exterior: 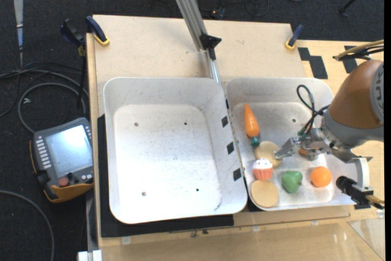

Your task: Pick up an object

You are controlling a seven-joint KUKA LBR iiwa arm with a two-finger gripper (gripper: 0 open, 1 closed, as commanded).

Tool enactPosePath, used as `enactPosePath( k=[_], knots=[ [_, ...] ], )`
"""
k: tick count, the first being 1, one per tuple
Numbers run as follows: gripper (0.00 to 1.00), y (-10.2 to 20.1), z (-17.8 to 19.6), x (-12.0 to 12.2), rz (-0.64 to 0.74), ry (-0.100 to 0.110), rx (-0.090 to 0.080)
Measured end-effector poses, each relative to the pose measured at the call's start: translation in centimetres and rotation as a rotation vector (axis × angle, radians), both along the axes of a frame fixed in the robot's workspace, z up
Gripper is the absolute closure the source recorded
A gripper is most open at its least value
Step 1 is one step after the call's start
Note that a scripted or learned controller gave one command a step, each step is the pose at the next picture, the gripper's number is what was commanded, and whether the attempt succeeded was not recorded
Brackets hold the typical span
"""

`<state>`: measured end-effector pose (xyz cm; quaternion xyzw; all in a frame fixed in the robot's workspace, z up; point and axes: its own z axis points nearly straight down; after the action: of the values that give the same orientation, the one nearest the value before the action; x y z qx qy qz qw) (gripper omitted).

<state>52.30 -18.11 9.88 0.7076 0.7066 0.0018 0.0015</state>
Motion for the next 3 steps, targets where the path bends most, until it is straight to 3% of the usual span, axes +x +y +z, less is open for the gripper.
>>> enactPosePath(
  k=[1, 3],
  knots=[
    [1.0, 0.0, 1.1, 0.1, 0.001, -0.004, -0.002],
    [1.0, 0.9, 12.2, 0.8, 0.006, -0.001, -0.002]
  ],
)
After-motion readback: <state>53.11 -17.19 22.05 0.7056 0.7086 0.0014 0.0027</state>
